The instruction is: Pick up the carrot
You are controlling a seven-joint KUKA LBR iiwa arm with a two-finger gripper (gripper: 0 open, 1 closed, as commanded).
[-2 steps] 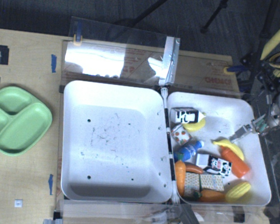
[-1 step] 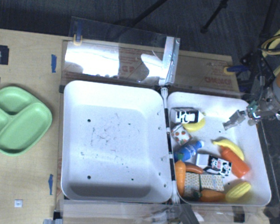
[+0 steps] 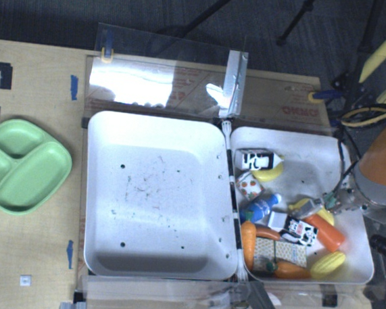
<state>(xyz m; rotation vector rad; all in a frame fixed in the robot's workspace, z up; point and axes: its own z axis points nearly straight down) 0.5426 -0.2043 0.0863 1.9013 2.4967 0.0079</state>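
Observation:
The right bin holds a heap of toy items. A carrot, orange with a small green end, lies along the bin's front wall. Two more orange pieces are close by: a long one against the left wall and a thicker cylinder to the right. My gripper hangs low over the right side of the heap, just above the orange cylinder and a yellow piece. It is well behind and to the right of the carrot.
Also in the right bin are a black-and-white box, a banana, a blue bottle, a lemon and a patterned card. The left bin adjoins it. A green divided plate sits far left.

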